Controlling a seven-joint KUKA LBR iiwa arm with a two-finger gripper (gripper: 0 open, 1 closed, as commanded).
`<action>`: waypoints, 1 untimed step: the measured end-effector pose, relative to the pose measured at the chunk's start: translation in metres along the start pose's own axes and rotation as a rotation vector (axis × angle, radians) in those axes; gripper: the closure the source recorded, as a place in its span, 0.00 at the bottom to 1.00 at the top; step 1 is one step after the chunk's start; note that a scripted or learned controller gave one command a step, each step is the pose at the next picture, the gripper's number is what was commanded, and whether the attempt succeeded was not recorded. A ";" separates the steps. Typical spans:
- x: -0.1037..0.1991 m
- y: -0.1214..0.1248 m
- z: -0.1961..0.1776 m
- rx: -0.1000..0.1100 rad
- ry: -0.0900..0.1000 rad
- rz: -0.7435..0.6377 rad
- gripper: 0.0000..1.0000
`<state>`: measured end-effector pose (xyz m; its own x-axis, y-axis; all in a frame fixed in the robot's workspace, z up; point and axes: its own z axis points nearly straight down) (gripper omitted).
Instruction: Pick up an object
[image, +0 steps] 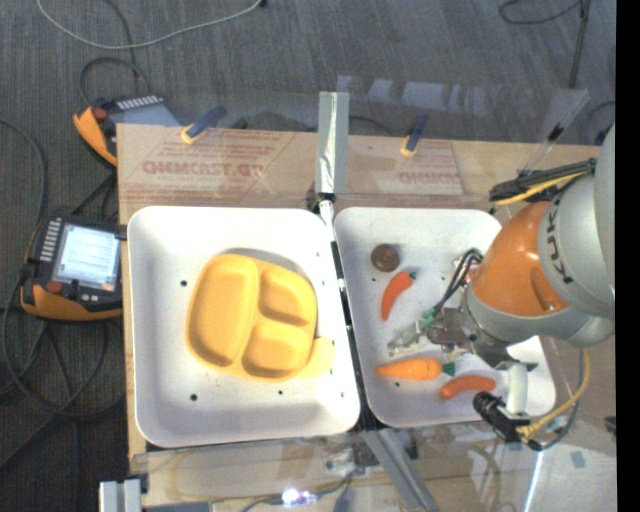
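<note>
The gripper (412, 340) hangs low in the right bin (440, 225), just above the carrot (410, 370); whether its fingers are parted or clenched I cannot tell; a chilli (396, 293) lies up-left of the carrot, a brown disc (385, 258) beyond it, another chilli (467, 385) right; a yellow tray (250, 315) fills the left bin (160, 400).

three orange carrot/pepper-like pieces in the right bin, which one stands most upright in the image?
The curved orange piece just below the brown round piece. It runs nearly top to bottom; the carrot and the small reddish piece lie roughly sideways.
</note>
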<state>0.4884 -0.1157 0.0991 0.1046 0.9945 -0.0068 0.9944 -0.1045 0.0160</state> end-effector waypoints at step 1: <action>0.004 0.101 0.010 0.001 0.002 -0.112 0.00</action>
<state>0.5895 -0.1219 0.0903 -0.0070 1.0000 -0.0065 0.9999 0.0070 0.0139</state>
